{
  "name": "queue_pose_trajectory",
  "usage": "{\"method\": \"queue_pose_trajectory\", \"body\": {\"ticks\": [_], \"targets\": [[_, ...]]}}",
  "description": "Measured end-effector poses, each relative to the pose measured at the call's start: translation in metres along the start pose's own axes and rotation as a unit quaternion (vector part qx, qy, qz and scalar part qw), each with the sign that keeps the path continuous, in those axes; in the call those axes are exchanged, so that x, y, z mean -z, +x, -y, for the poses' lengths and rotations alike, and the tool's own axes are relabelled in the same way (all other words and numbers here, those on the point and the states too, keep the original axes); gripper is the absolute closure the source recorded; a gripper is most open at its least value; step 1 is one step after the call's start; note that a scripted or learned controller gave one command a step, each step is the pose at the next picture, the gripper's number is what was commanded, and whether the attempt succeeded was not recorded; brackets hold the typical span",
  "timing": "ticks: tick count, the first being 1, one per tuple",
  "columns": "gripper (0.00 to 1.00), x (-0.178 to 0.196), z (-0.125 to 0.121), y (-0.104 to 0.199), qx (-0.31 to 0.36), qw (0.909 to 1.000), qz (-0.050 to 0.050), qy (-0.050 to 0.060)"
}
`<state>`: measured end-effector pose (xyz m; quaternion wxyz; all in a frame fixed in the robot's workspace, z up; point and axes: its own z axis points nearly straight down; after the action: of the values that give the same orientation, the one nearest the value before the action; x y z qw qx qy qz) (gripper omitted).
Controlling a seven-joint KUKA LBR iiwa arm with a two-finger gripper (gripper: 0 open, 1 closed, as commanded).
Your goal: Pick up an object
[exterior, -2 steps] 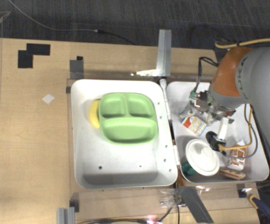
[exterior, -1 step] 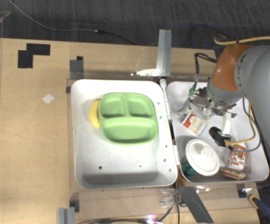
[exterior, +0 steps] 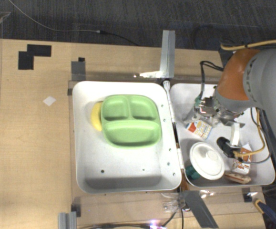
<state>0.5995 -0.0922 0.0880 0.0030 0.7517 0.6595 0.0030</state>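
Arm (exterior: 252,80) lowered over the right bin (exterior: 267,175), above a small carton (exterior: 199,128); jaws' state cannot be told. Left bin (exterior: 123,175) holds a green divided plate (exterior: 129,119).

Bare floor lay in front of the green tray (exterior: 130,120); a yellow object (exterior: 96,117) blocked its left edge.

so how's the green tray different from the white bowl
The green tray is squarish with three compartments and lies in the left bin; the white bowl is round, smaller, and sits in the right bin among other clutter. The tray partly covers a yellow object. Both rest flat.
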Motion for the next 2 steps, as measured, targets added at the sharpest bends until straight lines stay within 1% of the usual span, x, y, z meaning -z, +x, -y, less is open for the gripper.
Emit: {"method": "queue_pose_trajectory", "body": {"ticks": [1,2], "targets": [[1.0,0.013,-0.002,-0.001,0.0,1.0,0.001,-0.004],[1.0,0.098,-0.004,0.059,-0.044,0.999,0.0,0.002]]}}
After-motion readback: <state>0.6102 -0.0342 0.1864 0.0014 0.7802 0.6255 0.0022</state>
